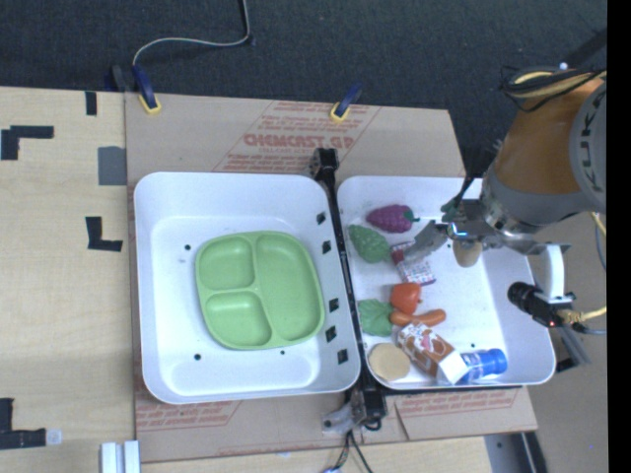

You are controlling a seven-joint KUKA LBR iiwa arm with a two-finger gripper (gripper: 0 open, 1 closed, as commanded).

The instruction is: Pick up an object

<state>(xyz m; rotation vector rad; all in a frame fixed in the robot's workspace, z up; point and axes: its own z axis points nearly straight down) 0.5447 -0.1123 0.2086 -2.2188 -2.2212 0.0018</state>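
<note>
Left bin (158,264): green 3-compartment plate (260,289) sits flat, centre. Right bin (527,358): purple grapes (390,218) at top, green leafy piece (370,244) beside, orange-red pepper (406,297) mid-bin, blue-capped bottle (475,365) lying at bottom. Gripper (434,242) low over upper-middle of right bin, just right of leafy piece; can't tell if clenched or released, nothing visibly between fingers.

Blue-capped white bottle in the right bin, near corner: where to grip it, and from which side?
Judgement only: grip the white bottle across its narrow midsection, coming straight down. It lies on its side near the right bin's front wall, so a sideways approach looks blocked. The packet crowds its white end; the blue end looks freer.
</note>
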